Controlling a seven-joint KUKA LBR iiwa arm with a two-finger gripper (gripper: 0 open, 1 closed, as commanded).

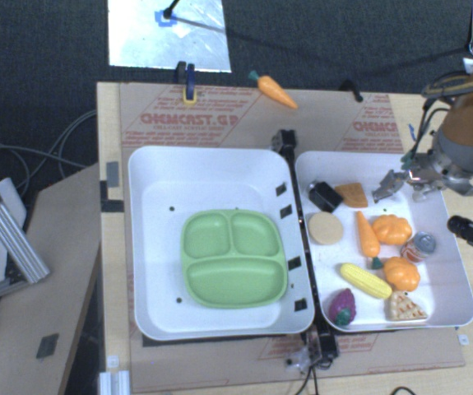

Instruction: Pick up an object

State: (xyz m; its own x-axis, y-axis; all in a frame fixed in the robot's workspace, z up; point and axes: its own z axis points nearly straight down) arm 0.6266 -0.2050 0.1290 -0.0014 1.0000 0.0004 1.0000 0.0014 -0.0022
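Observation:
My gripper (404, 186) hangs over the back right part of the right bin (458, 299), above bare floor just right of a tan toast slice (353, 193). I see nothing held in it. Below it lie an orange pepper (391, 229), a carrot (368, 234), a small grey and red thing (421, 246), an orange fruit (402, 273), a yellow corn cob (365, 281), a purple eggplant (342, 304) and a waffle wedge (405, 307). A black block (325, 196) and a beige disc (326, 228) lie at the bin's left side.
The left bin (150, 220) holds a green divided plate (234, 257). A second carrot (275, 90) lies on the cardboard behind the bins. Black clips sit along the wall between the two bins (295, 220).

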